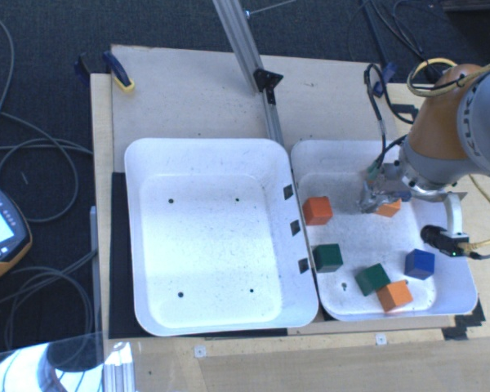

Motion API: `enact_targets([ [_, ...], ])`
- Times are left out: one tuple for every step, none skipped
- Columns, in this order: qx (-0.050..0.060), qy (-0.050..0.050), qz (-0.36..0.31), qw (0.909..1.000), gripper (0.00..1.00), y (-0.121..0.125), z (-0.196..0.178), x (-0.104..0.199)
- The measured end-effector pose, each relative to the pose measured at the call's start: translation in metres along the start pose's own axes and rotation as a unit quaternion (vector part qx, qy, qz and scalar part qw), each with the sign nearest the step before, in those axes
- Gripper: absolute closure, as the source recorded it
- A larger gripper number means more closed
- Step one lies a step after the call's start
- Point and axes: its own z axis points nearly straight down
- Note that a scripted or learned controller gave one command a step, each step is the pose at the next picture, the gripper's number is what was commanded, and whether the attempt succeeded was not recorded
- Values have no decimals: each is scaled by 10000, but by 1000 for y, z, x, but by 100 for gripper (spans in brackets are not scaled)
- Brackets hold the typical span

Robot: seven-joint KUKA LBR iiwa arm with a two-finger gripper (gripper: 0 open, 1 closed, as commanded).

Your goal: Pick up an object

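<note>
- Pincer [377,200] of the grey arm sits low in the right bin [343,160], near its upper middle; whether it is released or clenched cannot be told from this angle.
- Small orange block [389,210] lies just at the pincer's lower right, touching or nearly touching it; a grasp on it cannot be confirmed.
- Orange cube [317,211] rests to the pincer's left, close to the bin's left wall.
- Dark green cube [327,257] sits below that orange cube, near the same wall.
- Second green cube [372,278] lies toward the bin's front, with another orange cube [395,295] just beside it at the lower right.
- Blue cube [420,264] rests by the right side of the bin, near a black fitting [443,241] on the arm.
- Left bin [139,170] stands edge to edge with the right one, its floor showing a few dark specks.
- Counter [188,88] of pale board carries both bins; a slanted metal rail [241,35] crosses its upper part, and a blue-and-yellow clamp [118,70] sits at its upper left corner.
</note>
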Motion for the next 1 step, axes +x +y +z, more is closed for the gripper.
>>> enact_targets([
  [19,9,-11,10000,100,-6,12,24],
])
